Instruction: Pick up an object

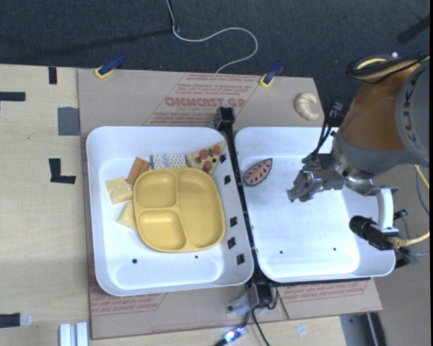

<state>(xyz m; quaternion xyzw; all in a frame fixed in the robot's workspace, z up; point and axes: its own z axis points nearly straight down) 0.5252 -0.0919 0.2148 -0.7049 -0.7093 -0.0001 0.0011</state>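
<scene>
A small oval brown-red object with dark specks [257, 172] lies in the right bin [303, 262], near its left wall. My gripper [301, 191] hangs over the middle of the right bin, to the right of that object and apart from it. In the left bin [112, 269] a yellow divided plate [179, 209] lies flat. Around its upper and left edge lie flat pieces: a tan cracker [119, 190], an orange-brown piece [137, 169], a patterned card [169, 161] and a pizza-like slice [208, 156].
The arm's orange and grey body [379, 125] fills the space above the right bin's right side. A black fitting with cable [372, 233] sits by the bin's right rim. A beige lump [308, 105] rests on the cardboard behind the right bin.
</scene>
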